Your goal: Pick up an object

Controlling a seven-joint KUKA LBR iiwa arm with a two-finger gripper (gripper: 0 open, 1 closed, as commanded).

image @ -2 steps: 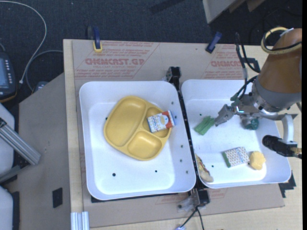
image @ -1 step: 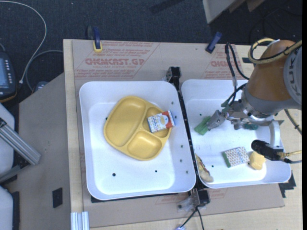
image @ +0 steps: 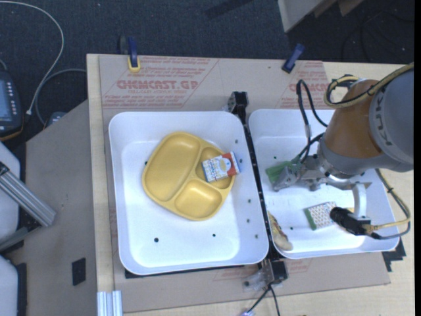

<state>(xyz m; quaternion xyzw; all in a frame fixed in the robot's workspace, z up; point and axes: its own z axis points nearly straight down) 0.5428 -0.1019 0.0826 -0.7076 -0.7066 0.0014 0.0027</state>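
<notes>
one fixed camera looks down at a slant from well above my end effector (image: 284, 176), taking in both bins.

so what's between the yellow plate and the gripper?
In the camera view, the small carton on the yellow plate, then the bins' adjoining walls, then the gripper over a green object.

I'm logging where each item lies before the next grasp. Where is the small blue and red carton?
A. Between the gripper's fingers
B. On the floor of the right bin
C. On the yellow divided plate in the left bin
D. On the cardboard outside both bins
C: the carton rests on the right part of the yellow divided plate, which lies in the left bin.
</notes>
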